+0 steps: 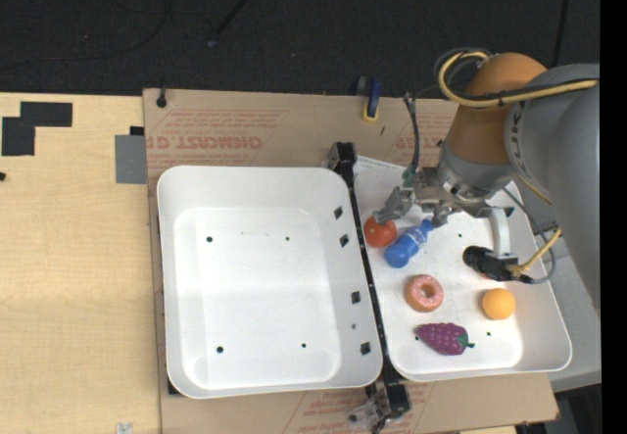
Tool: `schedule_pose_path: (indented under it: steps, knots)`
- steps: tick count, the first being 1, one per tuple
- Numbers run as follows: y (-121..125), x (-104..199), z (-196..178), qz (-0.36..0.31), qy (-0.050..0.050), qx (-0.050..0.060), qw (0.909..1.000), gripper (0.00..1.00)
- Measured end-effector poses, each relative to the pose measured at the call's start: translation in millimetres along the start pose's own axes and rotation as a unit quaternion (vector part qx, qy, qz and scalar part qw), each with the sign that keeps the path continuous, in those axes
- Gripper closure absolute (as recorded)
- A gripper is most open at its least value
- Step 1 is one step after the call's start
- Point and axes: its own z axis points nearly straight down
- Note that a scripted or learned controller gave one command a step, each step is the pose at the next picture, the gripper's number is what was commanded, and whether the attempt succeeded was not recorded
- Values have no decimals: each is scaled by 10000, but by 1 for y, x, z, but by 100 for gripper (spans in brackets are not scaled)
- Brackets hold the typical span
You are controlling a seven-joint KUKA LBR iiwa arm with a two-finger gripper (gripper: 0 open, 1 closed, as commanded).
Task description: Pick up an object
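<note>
Several small objects lie in the right bin (544,349). A red tomato-like ball (378,232) rests near its left wall, touching a blue bottle (406,245) that lies tilted. My gripper (416,211) hovers low just above these two. It is open, one finger over the red ball and the other near the bottle's cap, and I see nothing held between them. A pink donut (424,293), an orange ball (498,304) and a purple grape bunch (443,337) lie nearer the front of the bin.
The left bin (171,226) stands beside the right one, with a black divider (358,265) between them. The grey arm with its orange band (495,119) covers the right bin's far right corner.
</note>
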Motion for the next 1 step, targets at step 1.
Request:
schedule_pose_path:
  steps: [1]
  knots:
    - [-36,-4,22,15,7,64,10000,0]
